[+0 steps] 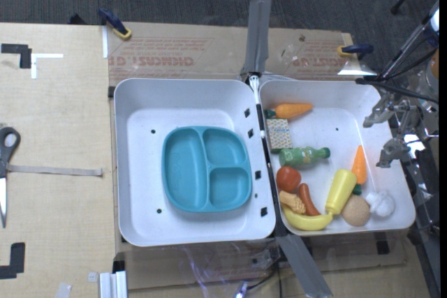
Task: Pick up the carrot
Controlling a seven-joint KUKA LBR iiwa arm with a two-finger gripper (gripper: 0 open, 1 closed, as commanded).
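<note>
Jaws: I cannot tell whether they are released or clenched. My gripper (391, 132) hangs at the right bin's (328, 93) right wall, probably staged for the carrot (359, 164) lying ungrasped just left. A second carrot (293, 109) lies far-left.

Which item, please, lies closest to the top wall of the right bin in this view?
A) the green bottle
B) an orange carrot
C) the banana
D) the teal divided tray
B: an orange carrot lies along the top of the right bin, above the green bottle, while the banana sits near the bottom wall and the teal divided tray is in the left bin.
</note>
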